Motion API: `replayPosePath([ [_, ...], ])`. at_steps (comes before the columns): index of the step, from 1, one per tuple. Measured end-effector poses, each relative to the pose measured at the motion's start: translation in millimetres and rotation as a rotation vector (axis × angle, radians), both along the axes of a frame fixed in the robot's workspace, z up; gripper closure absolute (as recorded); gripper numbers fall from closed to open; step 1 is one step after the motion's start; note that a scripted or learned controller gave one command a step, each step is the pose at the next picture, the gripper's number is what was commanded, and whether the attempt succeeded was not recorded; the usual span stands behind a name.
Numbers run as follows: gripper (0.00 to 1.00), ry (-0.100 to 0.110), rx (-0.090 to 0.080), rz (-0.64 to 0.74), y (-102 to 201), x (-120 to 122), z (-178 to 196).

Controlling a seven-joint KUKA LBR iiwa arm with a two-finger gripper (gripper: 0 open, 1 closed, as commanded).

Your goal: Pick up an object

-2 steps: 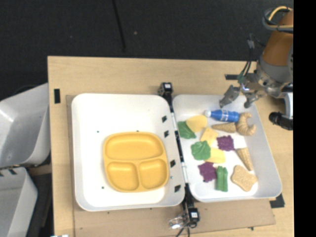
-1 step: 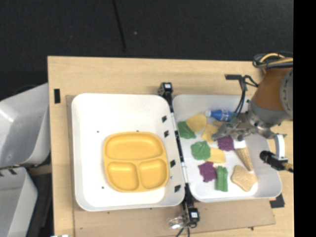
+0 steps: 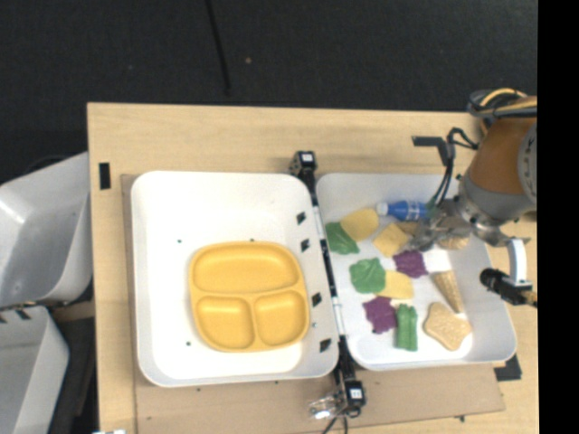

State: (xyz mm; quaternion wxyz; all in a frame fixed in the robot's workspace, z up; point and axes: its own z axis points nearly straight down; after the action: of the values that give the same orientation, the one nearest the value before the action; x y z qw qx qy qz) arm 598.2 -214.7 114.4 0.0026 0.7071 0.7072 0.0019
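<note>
I've got the gripper (image 3: pixel 432 231) low in the right bin (image 3: pixel 493 337), among the blue bottle (image 3: pixel 404 211), a yellow block (image 3: pixel 392 240) and a purple piece (image 3: pixel 410 263); whether it grips anything I cannot tell. Risk: tight clutter, so it could nudge neighbours or come up empty. Wrist hides the contact point; arm cut off at right.

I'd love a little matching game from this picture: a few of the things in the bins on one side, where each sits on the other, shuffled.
Things:
1. yellow tray
2. bottle
3. cone
4. gripper

Places:
A. right bin, far edge
B. left bin
C. over the right bin, by the bottle
D. right bin, near its right side

Pairs: 1-B, 2-A, 3-D, 4-C
</note>
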Motion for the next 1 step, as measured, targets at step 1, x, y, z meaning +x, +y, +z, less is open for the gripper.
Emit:
replayPosePath([
  [1, 1.0, 0.005, 0.001, -0.002, 62.8, -101.9, -11.5],
])
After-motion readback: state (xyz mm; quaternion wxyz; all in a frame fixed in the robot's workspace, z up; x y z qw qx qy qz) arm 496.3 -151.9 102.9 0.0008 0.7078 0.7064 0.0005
